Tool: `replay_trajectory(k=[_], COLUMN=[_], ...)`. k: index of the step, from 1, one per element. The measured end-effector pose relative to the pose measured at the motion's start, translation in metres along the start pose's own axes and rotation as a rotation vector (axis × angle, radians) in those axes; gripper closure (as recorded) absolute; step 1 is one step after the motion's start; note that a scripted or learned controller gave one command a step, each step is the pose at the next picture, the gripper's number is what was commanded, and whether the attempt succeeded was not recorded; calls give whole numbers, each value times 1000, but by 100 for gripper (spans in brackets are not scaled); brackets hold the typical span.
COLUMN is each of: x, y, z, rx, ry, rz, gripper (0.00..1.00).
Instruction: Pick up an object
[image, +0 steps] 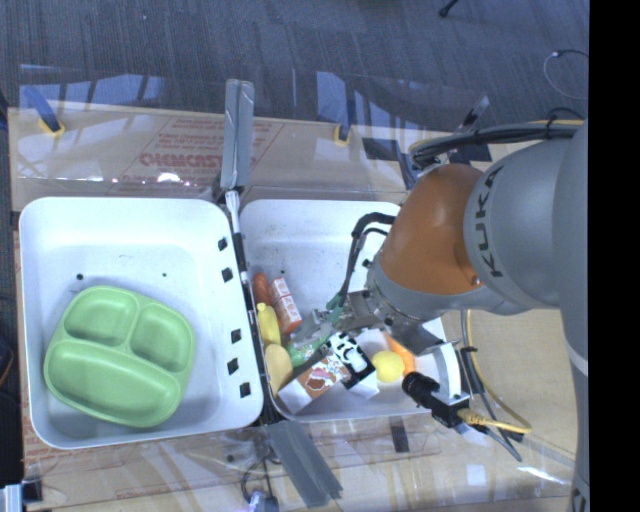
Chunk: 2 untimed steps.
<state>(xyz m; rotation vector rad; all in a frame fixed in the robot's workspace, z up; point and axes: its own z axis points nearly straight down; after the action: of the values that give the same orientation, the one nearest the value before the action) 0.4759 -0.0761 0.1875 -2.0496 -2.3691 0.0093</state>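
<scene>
My gripper (336, 318) is low in the right bin (300, 225), among a heap of small objects. Just left of it lie a red and white packet (285, 303) and an orange-red piece (262, 288). A yellow banana-shaped toy (267, 325) and a tan, potato-like lump (278, 364) sit along the bin's left wall. Below the gripper lies a white box with a brown label (322, 380), and beside it a black and white item (345, 352). A yellow ball (387, 366) and an orange piece (401, 349) lie to the right.
The left bin (120, 225) holds a green divided tray (118, 355) at its front left. The grey arm with its orange band (440, 235) hangs over the right bin's right half. A grey divider (236, 135) stands between the bins.
</scene>
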Motion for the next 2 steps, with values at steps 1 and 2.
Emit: replay_trajectory(k=[1,2], x=[-32,21], y=[34,4], z=[99,-1], rx=[-4,-3], ry=[-3,-1], rz=[-33,-61], gripper=[0,0])
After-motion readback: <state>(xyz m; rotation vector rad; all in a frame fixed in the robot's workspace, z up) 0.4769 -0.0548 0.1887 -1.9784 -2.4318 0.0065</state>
